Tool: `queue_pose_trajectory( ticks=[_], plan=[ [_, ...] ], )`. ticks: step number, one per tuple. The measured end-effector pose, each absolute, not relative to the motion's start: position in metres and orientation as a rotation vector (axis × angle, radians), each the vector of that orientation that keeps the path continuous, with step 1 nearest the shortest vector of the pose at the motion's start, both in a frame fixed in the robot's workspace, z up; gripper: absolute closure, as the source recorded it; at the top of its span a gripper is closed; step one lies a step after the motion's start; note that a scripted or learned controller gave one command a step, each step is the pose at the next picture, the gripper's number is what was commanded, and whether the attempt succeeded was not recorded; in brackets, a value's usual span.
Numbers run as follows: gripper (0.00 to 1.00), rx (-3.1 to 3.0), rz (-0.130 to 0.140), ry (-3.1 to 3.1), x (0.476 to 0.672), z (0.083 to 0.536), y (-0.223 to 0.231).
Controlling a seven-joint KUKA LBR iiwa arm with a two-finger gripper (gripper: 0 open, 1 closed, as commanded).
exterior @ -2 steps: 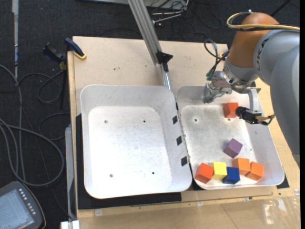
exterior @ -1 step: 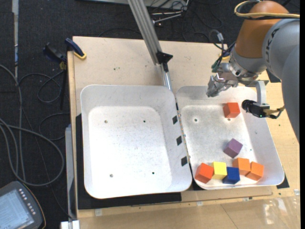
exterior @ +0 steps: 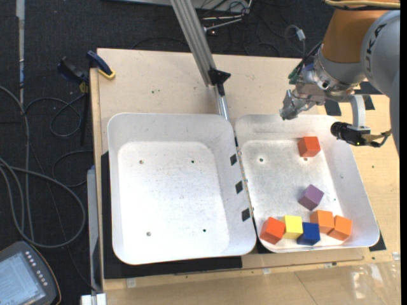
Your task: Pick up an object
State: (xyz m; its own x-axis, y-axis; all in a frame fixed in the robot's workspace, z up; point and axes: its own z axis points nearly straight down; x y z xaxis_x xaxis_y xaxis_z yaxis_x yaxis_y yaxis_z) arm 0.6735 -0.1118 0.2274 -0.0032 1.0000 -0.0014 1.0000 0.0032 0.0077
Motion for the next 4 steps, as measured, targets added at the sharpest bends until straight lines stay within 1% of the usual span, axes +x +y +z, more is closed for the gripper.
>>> queue_pose_trajectory(
  ticks=[1,2,3,4],
  plan=[
    [1.00,2.215,0.005,2.221,0.675,0.252,-0.112],
    [1.00,2.215,-0.001,2.231,0.665,0.244,-0.059],
    [1.00,2.214,0.001,2.231,0.674,0.233,-0.005],
    [1.00,2.211,0.006,2.231,0.679,0.240,0.057]
  ],
)
